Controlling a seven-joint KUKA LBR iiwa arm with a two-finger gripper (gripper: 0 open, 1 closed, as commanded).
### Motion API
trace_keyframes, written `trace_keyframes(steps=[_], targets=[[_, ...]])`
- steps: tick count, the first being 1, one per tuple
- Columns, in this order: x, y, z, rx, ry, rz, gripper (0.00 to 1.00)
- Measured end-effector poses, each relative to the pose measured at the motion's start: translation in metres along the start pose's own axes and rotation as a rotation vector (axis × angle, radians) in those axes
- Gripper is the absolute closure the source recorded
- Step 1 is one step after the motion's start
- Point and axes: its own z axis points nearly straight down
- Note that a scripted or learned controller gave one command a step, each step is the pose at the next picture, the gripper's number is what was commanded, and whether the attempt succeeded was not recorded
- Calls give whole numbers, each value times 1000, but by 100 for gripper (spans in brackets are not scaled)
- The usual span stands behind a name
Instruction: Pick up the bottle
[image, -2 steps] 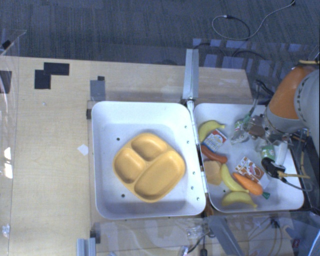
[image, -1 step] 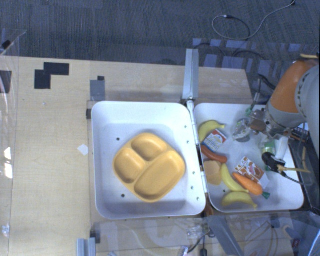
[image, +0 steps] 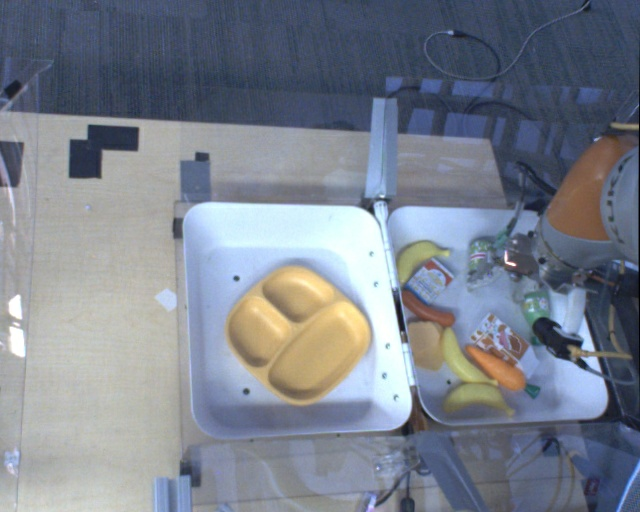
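Beside pincer, bottle, label unreadable

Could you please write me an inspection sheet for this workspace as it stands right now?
Surface: wooden bench bearing two shallow white bins side by side, left bin and right bin.
Job's things: small clear bottle lying near the right bin's far edge, not held.
Clutter: yellow divided plate in the left bin; in the right bin bananas, a carrot, a sausage, two small printed packets and a green-capped item.
Grippers: gripper low over the right bin, just right of the bottle; finger state unclear.
Cables: black cable loop on the floor beyond the bench.
Surroundings: dark carpet; black tape marks on the bench.
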Motion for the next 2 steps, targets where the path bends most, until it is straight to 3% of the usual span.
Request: trace_keyframes(steps=[1,2], targets=[[-3,-23,0,-3,-11,-164,0],[-6,-18,-1,2,-1,-136,0]])
